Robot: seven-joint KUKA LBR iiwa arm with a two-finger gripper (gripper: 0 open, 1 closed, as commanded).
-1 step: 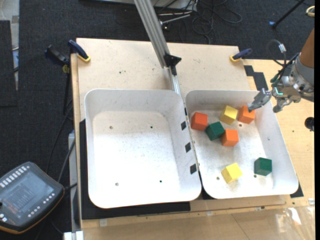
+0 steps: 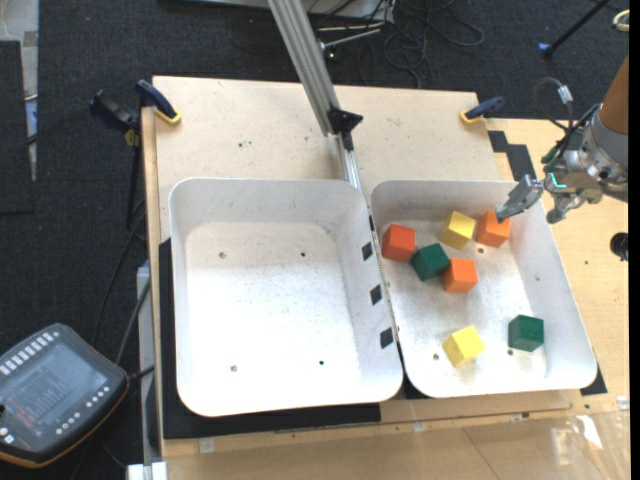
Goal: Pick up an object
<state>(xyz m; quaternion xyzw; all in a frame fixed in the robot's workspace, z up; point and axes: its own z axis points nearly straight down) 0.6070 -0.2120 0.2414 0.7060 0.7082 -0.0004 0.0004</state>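
The gripper (image 2: 519,201) hangs at the right of the frame, over the upper right corner of the right bin (image 2: 562,280). Its tip slants down and left. It holds nothing, and whether it is released or clenched cannot be told from this angle.

Just below and left of the tip sits the nearest orange block (image 2: 492,230), close to the bin's upper right wall. The upper yellow block (image 2: 460,229) is just beside it on the left, possibly touching. Further left and lower, the middle green block (image 2: 431,261) lies between the left orange block (image 2: 399,241) and the lower orange block (image 2: 460,274). The lower yellow block (image 2: 463,345) and the right green block (image 2: 526,333) stand apart from each other near the bottom of the bin. The left bin (image 2: 260,288) fills the middle left of the frame.

The nearest orange block looks like the target. To take it well, the gripper should centre over it and turn so it closes across the block's two free faces, not the one next to the yellow block. It should then drop straight down, staying clear of the sloping wall, and close low on the block before lifting. A grip set off-centre would probably nudge the block into its yellow neighbour.
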